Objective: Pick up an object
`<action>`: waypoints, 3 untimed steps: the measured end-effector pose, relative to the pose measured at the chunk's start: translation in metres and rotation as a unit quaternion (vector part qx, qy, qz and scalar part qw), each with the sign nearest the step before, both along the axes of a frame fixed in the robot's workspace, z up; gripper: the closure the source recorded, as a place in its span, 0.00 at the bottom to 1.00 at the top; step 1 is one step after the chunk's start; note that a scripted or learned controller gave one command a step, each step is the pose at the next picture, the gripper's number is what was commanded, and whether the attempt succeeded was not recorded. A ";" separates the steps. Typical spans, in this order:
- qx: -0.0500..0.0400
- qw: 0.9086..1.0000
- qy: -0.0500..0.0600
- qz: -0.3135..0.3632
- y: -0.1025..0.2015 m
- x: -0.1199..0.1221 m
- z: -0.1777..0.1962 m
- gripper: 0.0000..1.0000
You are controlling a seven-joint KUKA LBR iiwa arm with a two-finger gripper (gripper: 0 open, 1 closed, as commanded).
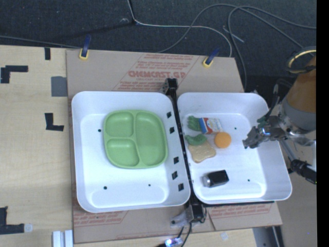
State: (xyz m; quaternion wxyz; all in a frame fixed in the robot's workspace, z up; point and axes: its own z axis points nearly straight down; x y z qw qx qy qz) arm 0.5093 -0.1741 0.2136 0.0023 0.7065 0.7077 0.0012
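Note:
The right bin (257, 107) holds an orange ball (222, 140), a tan slice of bread (201, 152), a green leafy piece (195, 138), a small white packet with red and green print (209, 124) and a black block (216, 178). My gripper (253, 138) hangs over the right side of that bin, about a hand's width right of the orange ball. Nothing shows between its tips. The arm's orange band (304, 91) is at the view's right edge.
The left bin (82, 117) holds a green divided plate (135, 139). Black clips (177, 158) line the seam between the bins. Cables (205, 19) run across the dark floor behind the bench.

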 end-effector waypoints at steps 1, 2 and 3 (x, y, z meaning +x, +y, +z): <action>0.000 1.000 0.000 0.000 0.004 0.011 0.050 1.00; 0.001 1.000 0.002 0.000 0.004 0.011 0.074 1.00; 0.001 1.000 0.004 0.002 0.065 0.006 0.061 1.00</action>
